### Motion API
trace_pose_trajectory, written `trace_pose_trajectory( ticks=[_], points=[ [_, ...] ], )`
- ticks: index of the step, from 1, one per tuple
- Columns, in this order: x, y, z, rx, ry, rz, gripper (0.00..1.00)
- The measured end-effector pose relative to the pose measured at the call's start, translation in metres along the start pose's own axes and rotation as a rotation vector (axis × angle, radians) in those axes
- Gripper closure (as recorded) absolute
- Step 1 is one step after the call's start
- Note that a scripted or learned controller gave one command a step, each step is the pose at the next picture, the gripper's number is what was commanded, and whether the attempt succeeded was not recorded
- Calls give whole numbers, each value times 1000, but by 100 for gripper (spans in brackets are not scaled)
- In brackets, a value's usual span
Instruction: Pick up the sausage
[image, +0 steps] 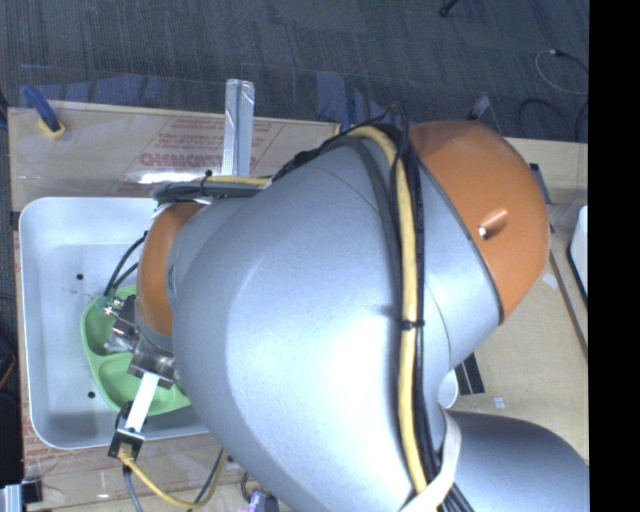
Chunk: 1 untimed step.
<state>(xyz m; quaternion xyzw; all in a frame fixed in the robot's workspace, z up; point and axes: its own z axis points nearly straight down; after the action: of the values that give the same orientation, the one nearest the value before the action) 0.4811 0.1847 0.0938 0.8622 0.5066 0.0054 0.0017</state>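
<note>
My arm (340, 330) covered most of the left bin (45, 300); I could not make out the sausage. My gripper (135, 345) hung over a green item (105, 345); grip state unclear.

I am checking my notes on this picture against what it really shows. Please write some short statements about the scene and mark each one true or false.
1. The arm covers most of the bench. True.
2. A green item lies in the left bin. True.
3. The sausage is clearly held up above the bins. False: no sausage can be made out; the arm hides much of the scene.
4. The tool is over the right bin. False: it is low over the left bin, at the green item.
5. The cable running along the arm is blue. False: it is yellow, beside black ones.
</note>
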Motion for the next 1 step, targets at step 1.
trace_pose_trajectory(
  ticks=[1],
  points=[
    [55,43,4,4,-17,350,0]
  ],
)
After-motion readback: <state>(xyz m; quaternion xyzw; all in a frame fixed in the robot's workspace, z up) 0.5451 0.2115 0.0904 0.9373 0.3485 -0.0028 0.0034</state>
